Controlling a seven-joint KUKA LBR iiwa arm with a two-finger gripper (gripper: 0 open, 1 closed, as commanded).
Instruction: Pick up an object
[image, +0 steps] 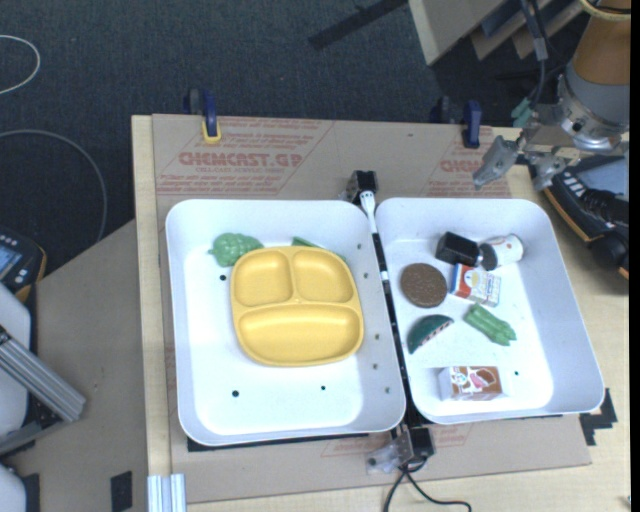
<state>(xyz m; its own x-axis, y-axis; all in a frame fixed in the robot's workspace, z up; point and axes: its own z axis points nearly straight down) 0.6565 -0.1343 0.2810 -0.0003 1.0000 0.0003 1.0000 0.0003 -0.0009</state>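
gripper (520, 150): sits at the upper right of the frame, above the far rim of the right bin; you can see nothing held in it, and how far it is parted cannot be told from here.
arm (600, 60): enters from the upper right corner, orange band just above the wrist.
direction to targets: every object in the right bin lies down and left of the gripper in the picture; you would judge the nearest to be the black block (458, 247) and the white bottle (503, 250), touching or almost so.
long axes: black block runs roughly left to right, slightly tilted; green pod (490, 324) lies on a slant, upper left to lower right.
right bin (570, 300): also holds a brown disc (424, 285), a red-and-white packet (482, 287), a dark green wedge (430, 331) and a small printed carton (471, 382) near the lower rim.
left bin (195, 330): holds a yellow divided plate (296, 305), with a green leafy toy (235, 248) touching its upper left corner.
task state: nothing lifted yet, as you can judge.
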